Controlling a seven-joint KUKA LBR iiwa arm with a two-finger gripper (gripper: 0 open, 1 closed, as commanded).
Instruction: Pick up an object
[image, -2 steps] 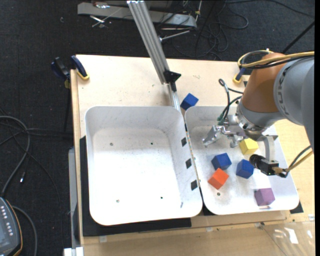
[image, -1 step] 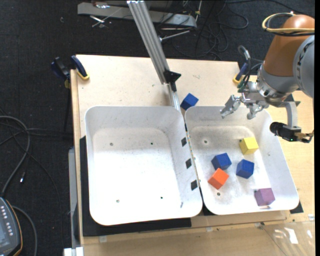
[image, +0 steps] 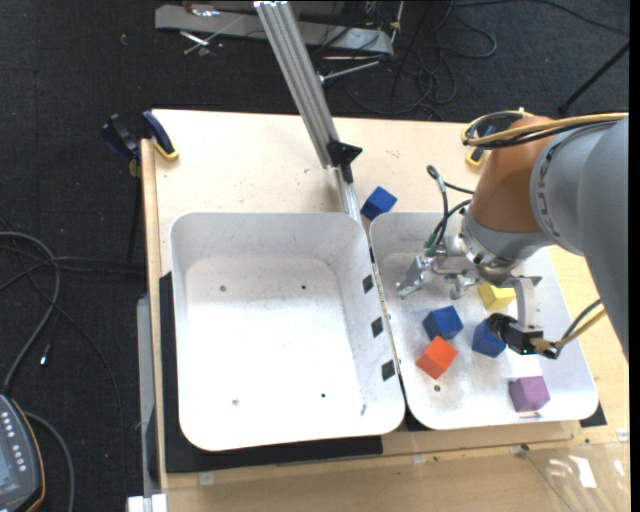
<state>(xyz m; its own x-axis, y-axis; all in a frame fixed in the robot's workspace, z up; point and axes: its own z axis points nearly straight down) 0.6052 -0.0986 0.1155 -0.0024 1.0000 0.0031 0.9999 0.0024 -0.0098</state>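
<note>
The two metal fingers (image: 408, 282) stood spread apart with nothing between them, only bare bin floor under the gap. The gripper (image: 432, 284) hung over the right bin (image: 465, 400), above the orange cube (image: 436, 357) in the view and slightly to its left, touching none of the cubes. The first blue cube (image: 442, 322) lay just above the orange cube; whether the two touched could not be told. The second blue cube (image: 487, 340) sat near the orange cube, up and to its right. The yellow cube (image: 495, 296) lay farther up and right of the orange cube, close under the wrist. The purple cube (image: 528, 393) rested down and to the right of the orange cube, well apart from it, near the bin's corner. A third blue cube (image: 378, 203) lay well above the orange cube, outside both bins on the bench (image: 250, 160). The left bin (image: 270, 340) lay to the left of the orange cube. The grey arm (image: 590, 190) reached in from the orange cube's upper right. Far up and left of the orange cube, a blue and yellow clamp (image: 150, 135) sat at the bench's corner.
</note>
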